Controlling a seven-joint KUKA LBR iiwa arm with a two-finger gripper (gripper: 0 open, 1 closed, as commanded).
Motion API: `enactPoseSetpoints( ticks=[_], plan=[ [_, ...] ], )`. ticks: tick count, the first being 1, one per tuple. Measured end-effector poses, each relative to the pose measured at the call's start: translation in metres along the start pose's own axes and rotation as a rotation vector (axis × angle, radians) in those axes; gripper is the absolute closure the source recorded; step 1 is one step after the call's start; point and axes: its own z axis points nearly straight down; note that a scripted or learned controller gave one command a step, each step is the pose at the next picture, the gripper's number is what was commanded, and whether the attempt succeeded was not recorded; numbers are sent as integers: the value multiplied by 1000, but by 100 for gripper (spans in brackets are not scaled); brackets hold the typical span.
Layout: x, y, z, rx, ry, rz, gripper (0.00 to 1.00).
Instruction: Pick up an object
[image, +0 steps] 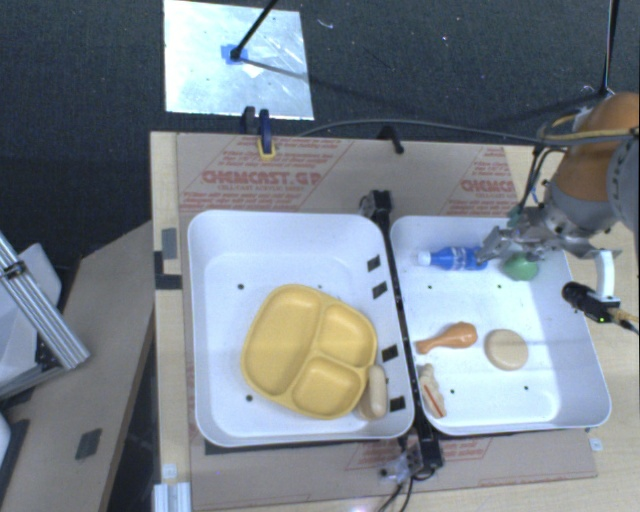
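Two shallow white bins sit side by side on the worktop (170, 400). The left bin (215, 300) holds a yellow divided plate (310, 350), tilted slightly, with a small beige bread-like piece (375, 392) touching its lower right corner.

The right bin (575, 400) holds five loose items. A blue and white bottle (452, 258) lies on its side near the far wall. A green object (520, 267) rests just beside the bottle's right end, partly covered by the arm. An orange drumstick-shaped toy (448, 339) lies near the bin's middle, with a round tan disc (507, 350) just to its right — apart, not touching. A small orange and tan piece (431, 390) lies against the bin's left wall.

The gripper (505, 243) sits over the far right part of the right bin, at the bottle's right end and directly above the green object. Its fingers are too small and dark to read — I cannot tell how wide they stand, nor whether anything is between them.
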Motion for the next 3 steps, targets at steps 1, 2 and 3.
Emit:
enactPoseSetpoints(
  ticks=[1,2,3],
  plan=[
    [1,0,-7,-1,1,-3,100],
    [3,1,-72,16,6,0,100],
    [2,3,-106,17,6,-1,100]
  ],
)
